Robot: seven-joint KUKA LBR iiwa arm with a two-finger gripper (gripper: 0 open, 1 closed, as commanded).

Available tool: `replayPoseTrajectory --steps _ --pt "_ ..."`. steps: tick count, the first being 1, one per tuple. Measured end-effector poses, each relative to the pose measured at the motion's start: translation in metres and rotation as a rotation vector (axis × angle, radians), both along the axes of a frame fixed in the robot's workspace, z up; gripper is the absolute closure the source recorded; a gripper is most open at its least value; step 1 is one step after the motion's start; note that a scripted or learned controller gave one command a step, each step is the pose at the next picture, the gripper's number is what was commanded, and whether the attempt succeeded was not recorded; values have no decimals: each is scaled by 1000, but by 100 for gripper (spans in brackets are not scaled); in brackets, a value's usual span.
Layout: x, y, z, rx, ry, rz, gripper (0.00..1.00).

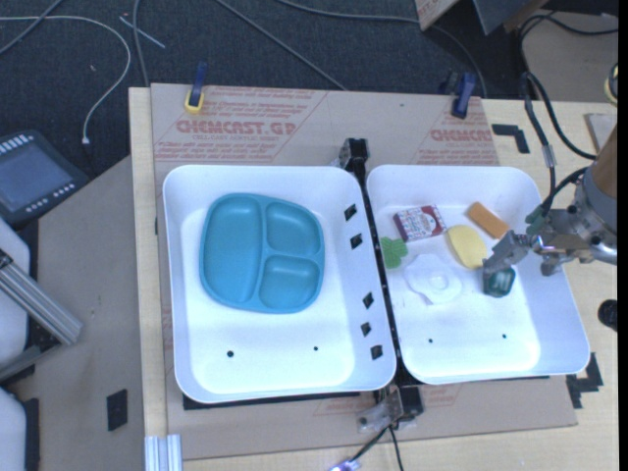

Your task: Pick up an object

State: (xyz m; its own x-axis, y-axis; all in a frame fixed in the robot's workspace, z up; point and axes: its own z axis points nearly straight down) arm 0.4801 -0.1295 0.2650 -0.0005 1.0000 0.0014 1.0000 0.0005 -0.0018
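Observation:
In the right bin [559, 346] lie several small things: a maroon packet [419, 224], an orange block [487, 219], a yellow rounded piece [467, 246], a green scrap [393, 252] and a flat white piece [434, 285]. A small dark teal object [498, 282] sits right of the white piece. My gripper [512, 261] reaches in from the right, low over the bin's right half, with its tip right at the teal object. I cannot tell whether the two touch.
A blue divided plate [262, 252] lies in the left bin [275, 371]. A black divider with clips [368, 263] runs between the bins. Cables [549, 155] trail over the bench at the right, behind the arm.

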Motion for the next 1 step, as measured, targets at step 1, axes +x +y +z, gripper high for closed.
replayPoseTrajectory --steps 1 --pt "2 -7 -60 2 7 -1 0"
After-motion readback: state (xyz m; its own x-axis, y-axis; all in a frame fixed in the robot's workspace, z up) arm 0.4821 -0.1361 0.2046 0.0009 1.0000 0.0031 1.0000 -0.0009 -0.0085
